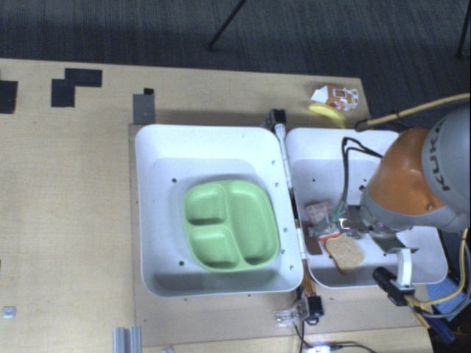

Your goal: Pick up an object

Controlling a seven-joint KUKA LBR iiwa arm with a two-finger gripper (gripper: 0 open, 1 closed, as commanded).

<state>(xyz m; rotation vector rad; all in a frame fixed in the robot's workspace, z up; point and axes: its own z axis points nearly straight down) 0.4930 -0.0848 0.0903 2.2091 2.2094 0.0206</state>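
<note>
Pincer (340, 230) low in right bin (324, 153), near its front-left corner by toast slice (346, 254); its state: cannot tell; green tray (229, 224) in left bin (158, 197)

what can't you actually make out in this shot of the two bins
- Jaws: in the camera view the arm's orange band and grey wrist cover them, so open or shut cannot be told.
- Right bin: its right part is hidden under the arm.
- Small items by the tan slice: the speckled lump and the red bit beside it are too small and blurred to identify.
- Yellow and white objects behind the bins: too small to name.
</note>
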